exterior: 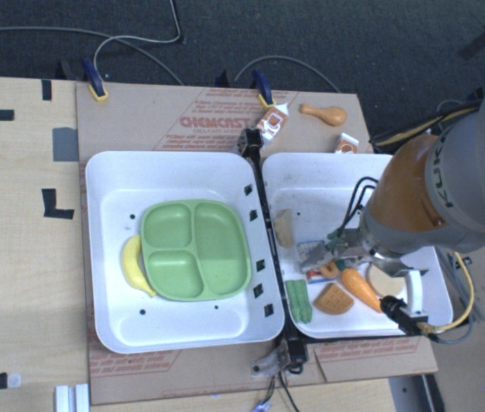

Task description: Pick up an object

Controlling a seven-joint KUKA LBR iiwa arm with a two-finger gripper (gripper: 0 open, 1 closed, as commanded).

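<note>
Orange plastic carrot [361,288] lay near the front of the right white bin [311,178], with a tan wedge-shaped toy like a slice of bread [334,299] just beside it and a flat green strip [298,300] against the bin's inner wall. These looked like loose toys scattered for grasping, any of which could serve as the object to pick up. Directly above the carrot's upper end, the grey arm's gripper [338,245] hung low inside the bin, over a small grey and red jumble of items [315,258]; whether it was spread or pressed together could not be told, and nothing was visibly held. The crowding there probably made a clean grasp hard. Further left, the left white bin [105,178] held a green divided plastic plate [196,250] resting on top of a yellow banana [133,265]. Beyond the bins, on brown cardboard [173,118], lay a small tan pear-shaped toy [324,112] and a red and white carton [270,123].
</note>
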